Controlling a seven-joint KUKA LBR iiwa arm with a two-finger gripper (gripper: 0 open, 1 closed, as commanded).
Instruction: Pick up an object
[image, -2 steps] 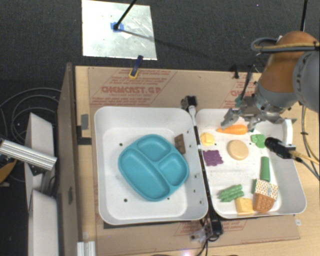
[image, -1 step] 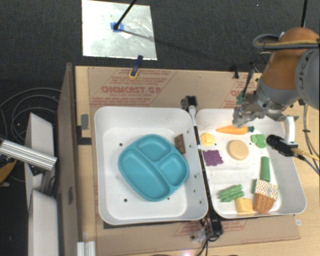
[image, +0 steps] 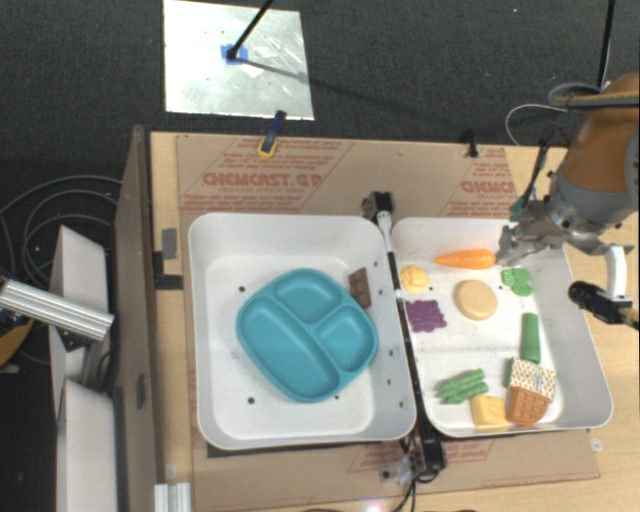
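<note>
1. Camera view puts the likeliest target, the orange carrot (image: 466, 259), in the far part of the right bin (image: 590, 395), lying flat on the floor of the bin.
2. Its long axis runs left to right across the bin. The thick end points right toward the arm and the thin tip points left toward the divider between the bins.
3. The gripper (image: 512, 252) sits at the carrot's right end, touching it or just above it; the slant of the camera does not settle which.
4. So the carrot lies to the left of the fingers, stretching away from them along its own length. I judge that a grasp would call for a small shift left, with the fingers closing across the narrow width, not along the length.
5. Whether the fingers are spread or closed cannot be told; the wrist hides them. Nothing is visibly held.
6. Just near of the gripper lies a small green leafy piece (image: 518, 280), close enough that a loose descent could catch it instead.
7. Further near and left sit a beige round piece (image: 476, 299), a yellow piece (image: 414, 277) and a purple piece (image: 426, 316), all apart from the carrot.
8. The left bin (image: 215, 250) holds a blue divided plate (image: 306, 333), well apart from the arm.
</note>
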